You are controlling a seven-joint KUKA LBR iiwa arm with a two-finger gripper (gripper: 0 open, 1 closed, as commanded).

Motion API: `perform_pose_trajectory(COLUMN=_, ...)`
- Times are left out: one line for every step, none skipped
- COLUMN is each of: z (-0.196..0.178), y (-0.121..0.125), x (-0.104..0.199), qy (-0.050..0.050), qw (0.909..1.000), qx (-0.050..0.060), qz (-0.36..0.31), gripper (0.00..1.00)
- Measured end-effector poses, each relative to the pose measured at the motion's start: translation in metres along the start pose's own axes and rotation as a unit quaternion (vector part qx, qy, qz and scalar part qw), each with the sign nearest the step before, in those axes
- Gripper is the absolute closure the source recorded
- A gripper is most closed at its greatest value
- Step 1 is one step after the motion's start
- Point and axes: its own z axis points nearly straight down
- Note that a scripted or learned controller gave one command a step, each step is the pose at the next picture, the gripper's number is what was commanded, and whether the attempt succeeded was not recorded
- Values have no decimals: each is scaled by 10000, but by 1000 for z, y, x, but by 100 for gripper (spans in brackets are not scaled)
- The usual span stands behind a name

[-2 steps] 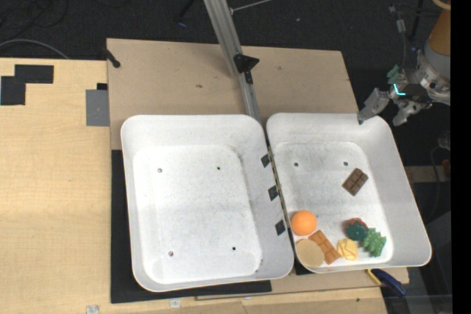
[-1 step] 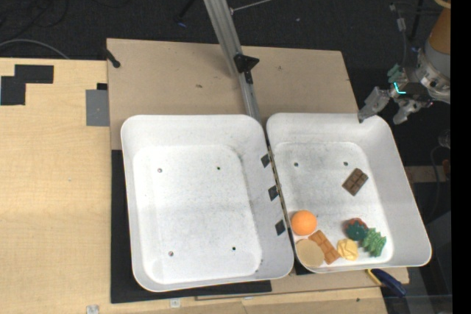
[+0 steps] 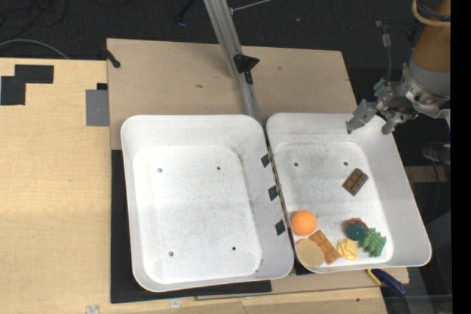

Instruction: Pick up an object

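The gripper (image 3: pixel 375 120) hung over the far right rim of the right bin (image 3: pixel 401 165), its two fingers (image 3: pixel 358 119) spread apart with nothing between them. Below the fingers, toward the near side, a brown chocolate bar (image 3: pixel 355 181) lay alone on the bin floor. Farther off in the near corner sat the rest: an orange ball (image 3: pixel 304 222), a tan cracker (image 3: pixel 324 246), a yellow piece (image 3: pixel 347 249) and a green toy (image 3: pixel 374 240) (touching a dark red-and-teal thing (image 3: pixel 357 229)). The left bin (image 3: pixel 140 158) lay well away.
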Motion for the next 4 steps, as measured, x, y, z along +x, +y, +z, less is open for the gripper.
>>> perform_pose_trajectory(z=48, y=-8, x=6, qy=4, qw=10000, qx=5, qz=19, gripper=0)
perform_pose_trajectory(z=93, y=-7, x=4, qy=0, qw=10000, qx=3, qz=37, gripper=0)
perform_pose_trajectory(z=79, y=-5, x=3, qy=-6, qw=10000, qx=-20, qz=37, gripper=100)
perform_pose_trajectory(z=34, y=1, x=-1, qy=-14, qw=10000, qx=-48, qz=19, gripper=100)
